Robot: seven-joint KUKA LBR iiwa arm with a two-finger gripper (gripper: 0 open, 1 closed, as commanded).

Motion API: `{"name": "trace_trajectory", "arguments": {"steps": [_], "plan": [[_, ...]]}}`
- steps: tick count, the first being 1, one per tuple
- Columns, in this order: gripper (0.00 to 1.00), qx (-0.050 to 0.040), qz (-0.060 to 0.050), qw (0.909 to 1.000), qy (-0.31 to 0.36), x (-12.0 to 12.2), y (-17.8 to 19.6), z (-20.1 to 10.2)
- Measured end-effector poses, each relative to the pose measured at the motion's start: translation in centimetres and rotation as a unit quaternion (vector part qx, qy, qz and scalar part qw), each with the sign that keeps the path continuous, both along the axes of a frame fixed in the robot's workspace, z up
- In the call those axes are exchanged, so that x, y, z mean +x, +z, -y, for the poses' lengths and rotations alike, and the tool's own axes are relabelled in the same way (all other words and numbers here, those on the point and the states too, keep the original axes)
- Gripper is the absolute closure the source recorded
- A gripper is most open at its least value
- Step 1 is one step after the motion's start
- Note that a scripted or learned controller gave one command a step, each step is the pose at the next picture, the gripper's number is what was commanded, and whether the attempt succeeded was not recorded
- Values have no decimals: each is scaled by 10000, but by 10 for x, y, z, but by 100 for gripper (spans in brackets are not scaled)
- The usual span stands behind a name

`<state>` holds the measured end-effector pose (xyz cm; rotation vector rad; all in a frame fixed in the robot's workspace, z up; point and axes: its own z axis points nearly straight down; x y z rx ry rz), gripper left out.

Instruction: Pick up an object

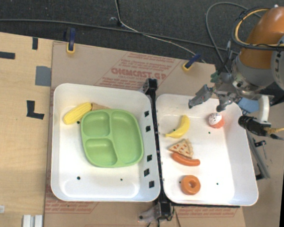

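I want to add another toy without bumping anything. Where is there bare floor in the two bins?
Left bin: the strip below the green divided plate. Right bin: the right side, past the donut and hot dog. Crowded: the right bin's left half around the banana and pizza slice, and under the gripper.

Arm [268, 43] enters from upper right, orange band above wrist. Gripper [210, 103] hangs over the far edge of the right bin [237, 164], fingers [198, 98] spread apart, pointing down toward the bin floor. Nothing between them.
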<state>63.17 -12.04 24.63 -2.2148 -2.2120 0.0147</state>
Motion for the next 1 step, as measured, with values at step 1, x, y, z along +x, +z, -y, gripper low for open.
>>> {"name": "trace_trajectory", "arguments": {"steps": [1], "plan": [[0,-7,66,10000,14,2,8,0]]}}
